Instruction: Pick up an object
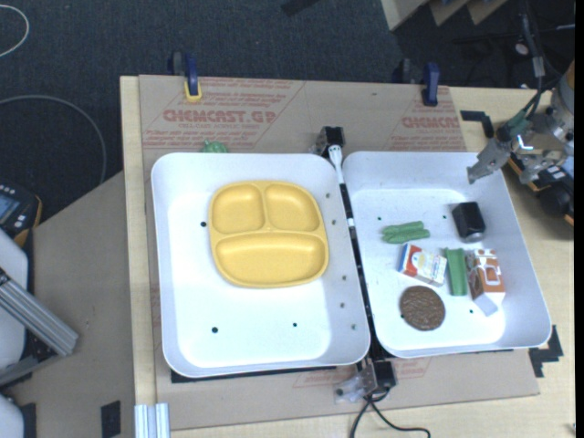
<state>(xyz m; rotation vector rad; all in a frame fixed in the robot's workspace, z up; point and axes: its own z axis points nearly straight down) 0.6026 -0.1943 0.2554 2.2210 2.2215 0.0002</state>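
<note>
left bin (182,272): shallow, white, on the worktop (274,108), touching the right bin along its right rim.
yellow plate (268,233): three compartments, lying flat in the far middle of the left bin.
right bin (520,318): white, holds all the small objects.
green pod (404,233): lies near the bin's middle, far of the packet.
red and white packet (422,263): just left of the green stick.
brown round cookie (422,307): nearest object, below the packet.
green stick (455,271): upright in view, between packet and orange box.
black block (469,220): far right part of the bin.
orange box (486,277): rightmost, beside the stick.
claw (493,158): at the right bin's far right corner, above the rim, well apart from the objects; nothing held; cannot tell how far open.
</note>
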